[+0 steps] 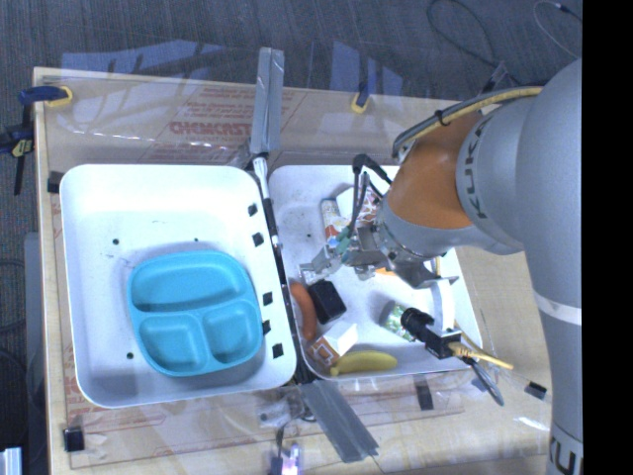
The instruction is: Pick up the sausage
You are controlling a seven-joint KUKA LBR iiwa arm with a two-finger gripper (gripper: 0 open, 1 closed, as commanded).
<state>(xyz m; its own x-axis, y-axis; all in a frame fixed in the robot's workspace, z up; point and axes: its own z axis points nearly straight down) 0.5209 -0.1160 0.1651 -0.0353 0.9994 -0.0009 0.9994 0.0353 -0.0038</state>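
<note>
One sausage [305, 306] tight against right bin [297, 191] left wall, end effector [341, 255] near

This is a robot lab or test cell. A big grey and orange arm [475, 181] reaches over two white bins [89, 206] on a bench [129, 87] wrapped in clear plastic sheet (clamped at the corners). Beyond the bench lie grey carpet [148, 18] and loose cables [485, 18].
</note>
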